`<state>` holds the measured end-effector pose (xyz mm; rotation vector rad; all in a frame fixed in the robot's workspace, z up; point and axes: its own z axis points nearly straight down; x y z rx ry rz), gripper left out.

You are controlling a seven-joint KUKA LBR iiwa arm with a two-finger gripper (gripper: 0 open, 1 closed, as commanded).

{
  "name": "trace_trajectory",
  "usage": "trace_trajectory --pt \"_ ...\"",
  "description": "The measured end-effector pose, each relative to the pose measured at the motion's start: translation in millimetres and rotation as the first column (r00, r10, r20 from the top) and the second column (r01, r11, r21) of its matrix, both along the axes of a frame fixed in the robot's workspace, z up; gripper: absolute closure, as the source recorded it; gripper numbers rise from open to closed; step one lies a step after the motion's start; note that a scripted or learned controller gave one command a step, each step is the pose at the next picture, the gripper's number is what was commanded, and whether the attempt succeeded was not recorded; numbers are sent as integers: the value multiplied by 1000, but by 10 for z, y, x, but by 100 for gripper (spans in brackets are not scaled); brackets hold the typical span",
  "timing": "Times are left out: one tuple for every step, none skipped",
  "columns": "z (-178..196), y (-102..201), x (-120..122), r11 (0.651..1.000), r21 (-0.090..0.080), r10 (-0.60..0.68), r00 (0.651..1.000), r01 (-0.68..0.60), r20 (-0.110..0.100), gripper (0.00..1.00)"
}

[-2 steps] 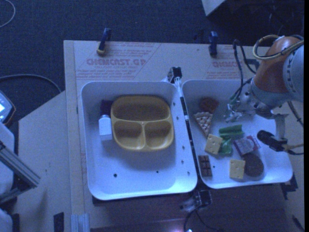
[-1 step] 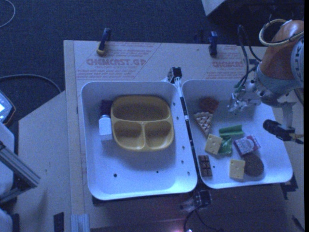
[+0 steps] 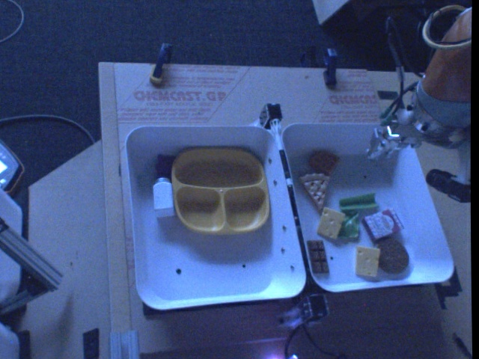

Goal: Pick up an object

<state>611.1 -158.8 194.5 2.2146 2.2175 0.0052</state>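
My gripper [image 3: 383, 145] hangs over the far right corner of the right bin [image 3: 419, 172], below the orange-banded wrist [image 3: 449, 81]. Nothing shows in its grasp. Toy food lies in that bin: a brown round cookie [image 3: 322, 160], a pizza slice [image 3: 316, 188], a green bean piece [image 3: 358, 201], a yellow cheese cube [image 3: 331, 222], a red and white packet [image 3: 381, 224], a chocolate bar [image 3: 317, 255], a second cheese piece [image 3: 367, 261] and a dark round patty [image 3: 394, 256]. The nearest item to the gripper is the brown cookie, to its left.
The left bin [image 3: 142, 200] holds a yellow divided plate [image 3: 220, 189], a small white bottle [image 3: 163, 196] and a dark object [image 3: 165, 163] behind it. Two clamps [image 3: 159, 64] [image 3: 330, 67] grip the board's far edge. The light is very dim.
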Motion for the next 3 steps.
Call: trace_trajectory --pt "330 -2 13 1000 1 0 1000 0 -1 100" --pt "223 496 -77 1000 6 3 1000 -3 -12 100" --pt "369 1062 -144 1000 6 5 1000 -5 -10 100"
